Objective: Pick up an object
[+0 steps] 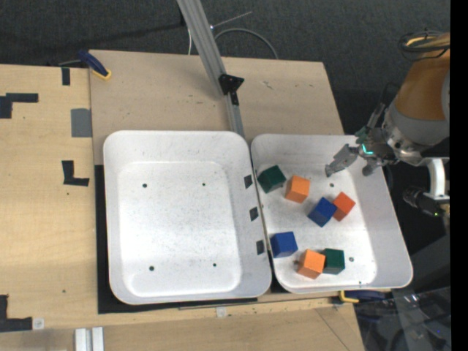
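Grey arm (420, 101) with orange band reaching in over right bin's (387, 265) far right edge; gripper (355, 159) hovering there, fingers spread apart, gripping nothing; seven blocks scattered below: green (271, 178), orange (297, 189), blue (322, 211), orange-red (343, 205) mid-bin; blue (284, 243), orange (311, 262), green (334, 259) near front edge; left bin (117, 148) alongside.

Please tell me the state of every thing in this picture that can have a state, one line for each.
Gripper: above the right bin's far edge, holding nothing.
Left bin: upright, flat on the bench.
Right bin: upright, six cubes in it.
Green cube: loose, alone.
Orange cube: loose.
Blue cube: touching a second orange cube.
Near blue cube: loose.
Near orange cube: against the near green cube.
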